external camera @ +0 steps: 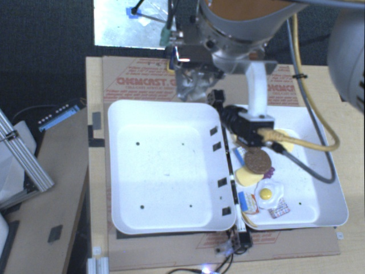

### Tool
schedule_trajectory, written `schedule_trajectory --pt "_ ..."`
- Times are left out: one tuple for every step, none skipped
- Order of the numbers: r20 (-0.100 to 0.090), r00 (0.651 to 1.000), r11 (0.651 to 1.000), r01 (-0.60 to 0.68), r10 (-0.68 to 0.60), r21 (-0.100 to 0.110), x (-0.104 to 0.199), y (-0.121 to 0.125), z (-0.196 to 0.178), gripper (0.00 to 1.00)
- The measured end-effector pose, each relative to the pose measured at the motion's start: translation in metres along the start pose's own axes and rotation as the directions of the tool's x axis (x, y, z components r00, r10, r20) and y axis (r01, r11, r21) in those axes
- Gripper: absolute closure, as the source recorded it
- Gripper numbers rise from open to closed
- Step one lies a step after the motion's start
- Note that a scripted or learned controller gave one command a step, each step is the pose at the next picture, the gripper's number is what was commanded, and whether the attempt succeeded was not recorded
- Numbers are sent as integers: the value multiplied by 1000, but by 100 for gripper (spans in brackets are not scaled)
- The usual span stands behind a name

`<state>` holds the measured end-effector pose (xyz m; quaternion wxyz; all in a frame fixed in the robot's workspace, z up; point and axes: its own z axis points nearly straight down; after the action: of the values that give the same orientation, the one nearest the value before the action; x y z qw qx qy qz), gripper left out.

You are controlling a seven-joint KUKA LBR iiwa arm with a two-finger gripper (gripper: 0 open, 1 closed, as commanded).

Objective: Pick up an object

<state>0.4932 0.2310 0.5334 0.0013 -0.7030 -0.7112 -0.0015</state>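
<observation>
The right bin (pixel 319 204) holds several small items: a brown round disc (pixel 258 161), a pale yellow piece (pixel 247 178), a toy fried egg (pixel 267 194), a blue and white packet (pixel 247 202) and a small pinkish packet (pixel 279 211). The arm's grey body and orange band fill the top of the view. My gripper (pixel 192 88) hangs over the far edge of the left bin (pixel 165 164), near the rim shared with the right bin. It is well behind the items, and a blurred metallic mass hides its tips.
A white post with a black block (pixel 254 124) and a yellow cable (pixel 296 144) cross the far part of the right bin. Black clips (pixel 222 181) line the rim between the bins. Brown cardboard (pixel 137 76) lies under both bins.
</observation>
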Motion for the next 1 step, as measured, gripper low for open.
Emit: schedule_trajectory --pt "5 1000 1000 -15 15 -2 -31 83 -1 100"
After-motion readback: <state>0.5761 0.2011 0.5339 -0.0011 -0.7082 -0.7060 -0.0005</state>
